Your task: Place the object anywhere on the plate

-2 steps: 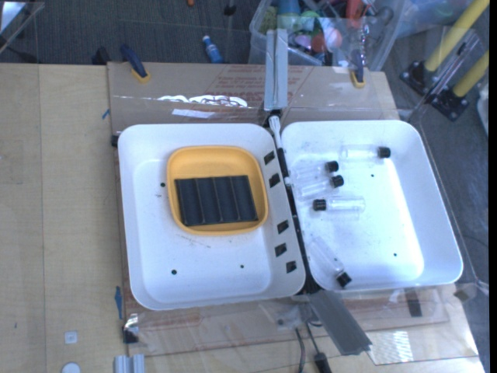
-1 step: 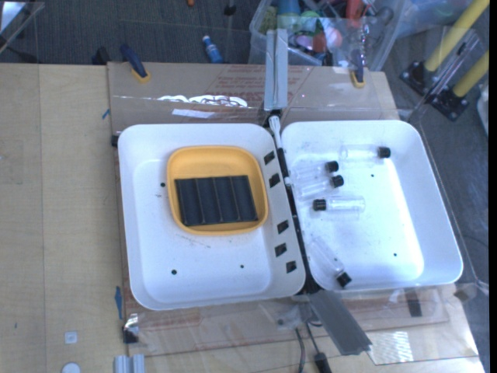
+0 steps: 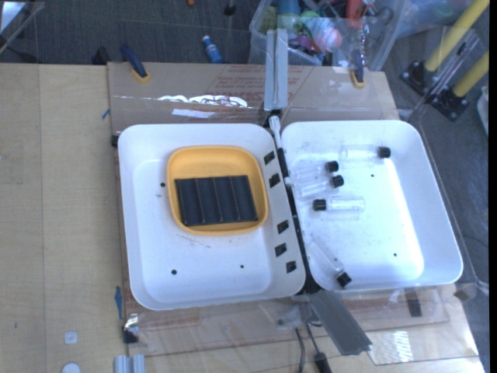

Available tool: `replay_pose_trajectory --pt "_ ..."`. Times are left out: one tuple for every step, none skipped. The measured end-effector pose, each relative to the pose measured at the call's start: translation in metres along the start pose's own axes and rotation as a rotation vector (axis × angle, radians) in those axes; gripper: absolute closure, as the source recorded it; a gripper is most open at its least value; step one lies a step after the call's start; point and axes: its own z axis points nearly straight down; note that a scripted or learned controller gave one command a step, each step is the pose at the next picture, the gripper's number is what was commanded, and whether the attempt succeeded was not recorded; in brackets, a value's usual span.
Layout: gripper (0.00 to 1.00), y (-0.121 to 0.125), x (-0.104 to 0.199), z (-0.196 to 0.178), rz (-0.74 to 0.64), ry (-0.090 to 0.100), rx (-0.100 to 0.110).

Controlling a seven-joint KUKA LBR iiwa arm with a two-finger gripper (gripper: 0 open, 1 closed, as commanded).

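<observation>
Pincer state cannot be told from the camera view.

A black ribbed block, a flat rectangle divided by grooves into four bars, is seen lying on the yellow plate, roughly centred. The plate is a rounded square with a raised rim, smooth and matte, and is set in the left bin, towards its back half.

In the right bin five clear vials with black caps are scattered. Their transparent bodies are hard to make out against the white floor, so the caps are the surest marks: one vial lies near the back wall, three are grouped left of centre, and one lies by the front left corner, its cap touching the rim. Whether the grouped vials touch each other cannot be told.

Both bins are shallow, glossy white, with rounded corners, and a row of small black tabs is seen along the seam where they meet.

The bins are borne on a pale wooden bench. A grey metal bar stands behind the seam. Beyond, on grey carpet, a clear plastic tub of coloured items is cut off by the top edge.
</observation>
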Motion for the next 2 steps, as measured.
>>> replay_pose_trajectory --pt "1.00 -0.0012 -0.0055 0.0000 -0.134 -0.001 -0.003" --pt "1.00 -0.0006 -0.0051 -0.0001 -0.168 -0.002 -0.002"
